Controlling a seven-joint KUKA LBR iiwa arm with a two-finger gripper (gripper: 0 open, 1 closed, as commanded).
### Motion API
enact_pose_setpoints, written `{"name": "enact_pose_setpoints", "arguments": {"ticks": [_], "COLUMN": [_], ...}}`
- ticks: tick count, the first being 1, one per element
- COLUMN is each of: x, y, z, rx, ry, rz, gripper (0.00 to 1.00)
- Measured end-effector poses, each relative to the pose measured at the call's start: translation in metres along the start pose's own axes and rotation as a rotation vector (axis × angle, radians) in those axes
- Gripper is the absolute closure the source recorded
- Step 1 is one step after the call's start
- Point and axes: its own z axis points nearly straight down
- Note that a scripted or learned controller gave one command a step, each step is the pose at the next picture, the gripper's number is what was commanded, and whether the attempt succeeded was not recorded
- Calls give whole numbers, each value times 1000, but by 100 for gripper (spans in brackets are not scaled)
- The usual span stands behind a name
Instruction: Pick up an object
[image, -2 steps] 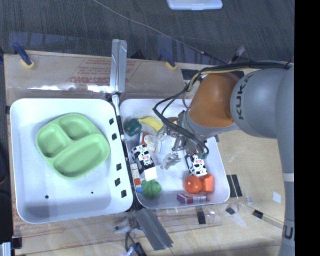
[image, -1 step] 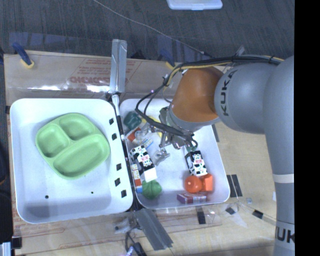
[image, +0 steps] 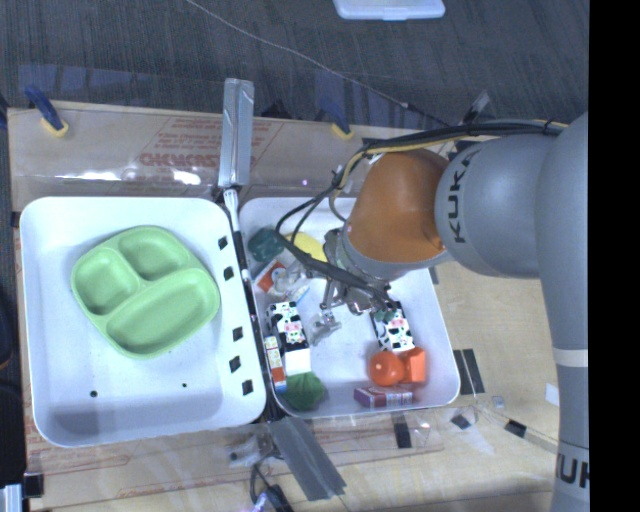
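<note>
The right bin (image: 440, 330) holds a loose clutter of small things, and none of them sits between the gripper's fingers. Nearest the gripper (image: 326, 322) lies a white carton with black cow patches (image: 288, 325), tilted along the bin's left wall, with a colourful band at its lower end. A second cow-patched carton (image: 397, 330) lies on the other side of the gripper, just above an orange ball (image: 385, 369) that touches an orange block (image: 415, 366). Below those, against the bin's lower wall, rests a flat pinkish-red box (image: 383, 397). A dark green leafy lump (image: 304, 389) sits in the lower left corner, touching the end of the first carton. Toward the upper left corner there is a dark teal piece (image: 266, 243), a yellow object (image: 309, 245) half hidden under cables, and some clear or pale wrapping with a red bit (image: 275, 277). The gripper hangs low over the middle of this bin, between the two cartons; its metal tip is small and glinting, and whether its fingers are apart or together cannot be told. Above it the orange band (image: 395, 207) of the wrist and the grey arm (image: 520, 200) cover the bin's upper right part. The left bin (image: 40, 300) bears a light green divided plate (image: 145, 289) with three compartments.
</note>
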Motion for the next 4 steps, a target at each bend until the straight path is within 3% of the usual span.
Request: {"name": "enact_pose_setpoints", "arguments": {"ticks": [1, 2, 3, 4], "x": [8, -19, 8, 6], "y": [3, -4, 5, 5], "z": [-1, 2, 0, 0], "rx": [5, -7, 2, 1], "ry": [-1, 10, 0, 4], "rz": [15, -60, -49, -41], "gripper": [0, 0, 0, 0]}}
